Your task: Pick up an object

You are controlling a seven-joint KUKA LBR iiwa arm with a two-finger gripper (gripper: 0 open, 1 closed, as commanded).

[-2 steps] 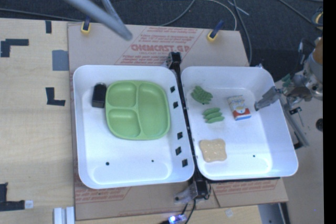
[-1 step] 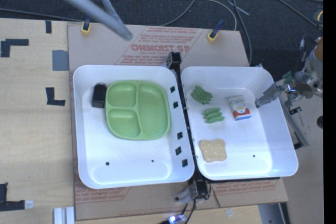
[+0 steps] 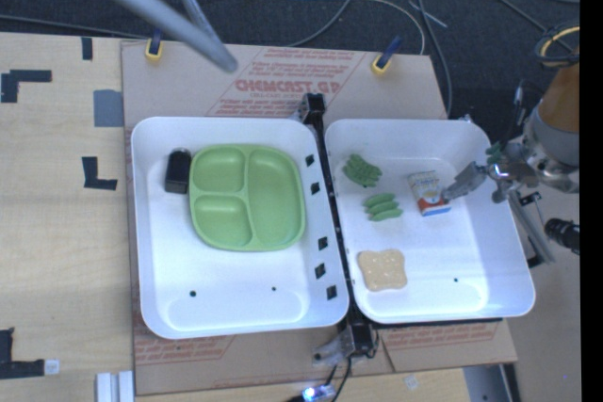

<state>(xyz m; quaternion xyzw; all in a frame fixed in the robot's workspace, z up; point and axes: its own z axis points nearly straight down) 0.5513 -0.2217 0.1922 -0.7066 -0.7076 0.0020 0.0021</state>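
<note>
In the right bin (image 3: 490, 297) lie a small white, red and blue carton (image 3: 427, 192), two green pea-pod pieces (image 3: 361, 170) (image 3: 382, 205) and a tan slice of toast (image 3: 382, 269). My gripper (image 3: 464, 181) reaches in over the right bin's right rim, its tip just right of the carton, close to it or touching. Nothing shows held in it. The arm's wrist (image 3: 551, 132) stands outside the bin's right edge.
The left bin (image 3: 151, 278) holds a green divided plate (image 3: 248, 198) and a small black block (image 3: 177, 171) beside the plate's left edge. A black divider (image 3: 325, 202) separates the bins. Cables run across the dark floor behind the bench.
</note>
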